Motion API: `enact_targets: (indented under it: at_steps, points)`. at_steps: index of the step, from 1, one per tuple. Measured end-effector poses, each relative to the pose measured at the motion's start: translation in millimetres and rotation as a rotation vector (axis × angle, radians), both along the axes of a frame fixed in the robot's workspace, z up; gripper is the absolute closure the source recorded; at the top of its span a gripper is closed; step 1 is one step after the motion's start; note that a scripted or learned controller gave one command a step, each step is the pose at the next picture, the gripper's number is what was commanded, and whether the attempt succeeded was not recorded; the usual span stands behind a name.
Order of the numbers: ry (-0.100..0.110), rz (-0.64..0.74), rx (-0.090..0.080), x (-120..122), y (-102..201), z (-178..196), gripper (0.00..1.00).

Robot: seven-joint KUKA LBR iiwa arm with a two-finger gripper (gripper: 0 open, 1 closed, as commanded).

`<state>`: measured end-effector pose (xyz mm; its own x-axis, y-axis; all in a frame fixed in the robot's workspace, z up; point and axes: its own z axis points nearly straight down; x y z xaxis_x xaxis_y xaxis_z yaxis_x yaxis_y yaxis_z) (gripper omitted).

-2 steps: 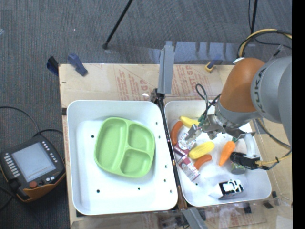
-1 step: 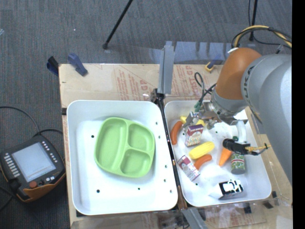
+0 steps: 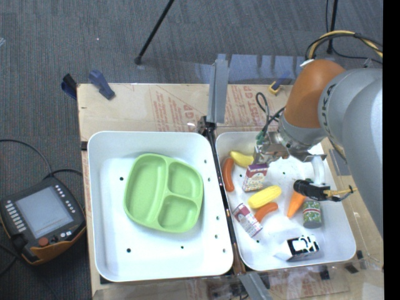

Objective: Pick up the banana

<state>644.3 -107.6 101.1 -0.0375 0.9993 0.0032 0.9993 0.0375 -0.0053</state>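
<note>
The table, a board with red printing, carries two shallow white bins side by side. The grey arm with its orange band reaches in from the right, over the far edge of the right bin. The left bin holds a green plate with three compartments, lying flat near its middle. On the floor to the left of the table sits a teach pendant with a grey screen.

The hand hangs low over the far left part of the right bin, directly above a small carton; whether it is spread or pressed together I cannot tell, and nothing can be seen gripped in it. The banana lies on the bin floor just left of the hand, between it and an orange-red sausage that runs along the bin's left wall.

Nearer the camera, a yellow corn cob lies just beside the carton, with a short red-orange piece beside it and a small can lying on its side. To the right are an orange carrot and, right beside it, an upright green can. A black-and-white block sits near the front wall.
</note>
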Motion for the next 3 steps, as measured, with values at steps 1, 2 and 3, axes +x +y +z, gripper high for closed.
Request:
enact_targets:
  at_steps: [1,2,3]
  points:
    - [0.0,0.0,0.0,0.0,0.0,0.0,0.0]
    - [-0.004,0.388,0.0,-44.6,-45.0,-14.4,0.0]
    - [-0.005,0.362,-0.001,0.2,-0.6,-14.3,0.0]
